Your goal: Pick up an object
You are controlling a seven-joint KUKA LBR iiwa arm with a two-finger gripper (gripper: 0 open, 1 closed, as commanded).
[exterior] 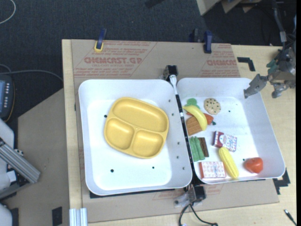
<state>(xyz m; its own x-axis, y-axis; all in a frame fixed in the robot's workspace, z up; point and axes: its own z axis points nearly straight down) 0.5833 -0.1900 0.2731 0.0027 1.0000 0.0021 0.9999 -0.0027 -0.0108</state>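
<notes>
Camera view, seen from above at a slant. You see two white bins side by side on a brown board. The left bin (94, 126) holds a yellow divided plate (136, 127) with three hollows, lying near its middle.

The right bin (268, 126) holds the small items you may pick from, gathered in its left and lower parts. Near the top sit a banana (197, 116) and a round cookie (212, 106), with a green piece (192, 101) just above the banana and a brown slice (193, 125) just below it. Lower down you find a green and brown bar (198, 147) against the left wall, a small red and white carton (224, 140) beside it, an ear of corn (228, 161) below the carton, and a flat red and white box (211, 169) touching the corn's left side. A tomato (254, 164) lies apart in the lower right corner.

The gripper (267, 84) hangs at the upper right edge of the right bin, well apart from every item. Its two fingers stand spread wide, with nothing between them.
</notes>
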